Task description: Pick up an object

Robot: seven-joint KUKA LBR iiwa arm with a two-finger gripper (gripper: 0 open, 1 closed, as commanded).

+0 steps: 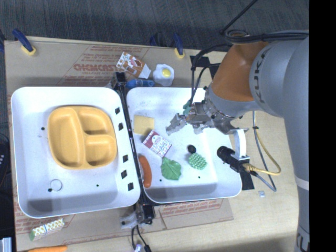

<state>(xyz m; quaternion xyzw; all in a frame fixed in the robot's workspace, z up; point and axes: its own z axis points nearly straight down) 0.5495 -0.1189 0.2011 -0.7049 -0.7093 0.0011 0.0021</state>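
White plastic makes up two shallow bins set side by side on a cardboard-covered bench (100, 62). One thing lies in the left bin (31, 156): a yellow divided tray (81, 136) with three compartments. The right bin (220, 185) holds six loose things: one pale yellow square block (144, 124) near its left wall, one small red-and-white packet (157, 144) just below that, one orange sausage-shaped piece (145, 170) along the left wall, one flat green leaf-like piece (170, 169), one knobbly green piece (198, 161) beside it, and one small dark piece (191, 149) just above that. The grey arm (273, 83) with its orange band reaches over the right bin, and the gripper (177, 123) hangs above bare bin floor to the right of the yellow block, fingers spread apart with nothing between them. Behind the bins rest one printed packet (128, 63), one blue item (139, 82) and one white-and-yellow item (164, 74). Two blue clamps (23, 41) grip the board's far edge.
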